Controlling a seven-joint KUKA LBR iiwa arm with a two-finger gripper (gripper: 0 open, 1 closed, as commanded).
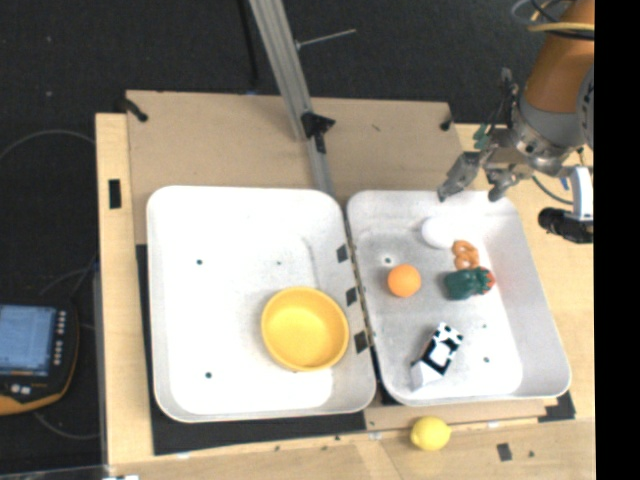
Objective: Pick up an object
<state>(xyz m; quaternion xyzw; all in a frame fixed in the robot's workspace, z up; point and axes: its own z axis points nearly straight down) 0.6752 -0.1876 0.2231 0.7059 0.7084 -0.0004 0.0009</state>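
With the gripper [473, 185] spread open and empty, the orange ball [404, 281] is judged light, smooth, roll-prone and best taken across its middle.

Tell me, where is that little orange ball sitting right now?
The orange ball lies in the right bin, near its left side, just left of a dark green toy and below a pale white lump.

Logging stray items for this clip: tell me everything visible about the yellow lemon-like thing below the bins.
The lemon is small, yellow and oval, smooth like plastic. It lies on the tan bench, outside and just below the right bin by its front edge, apparently not touching the rim. Nothing rests on it.
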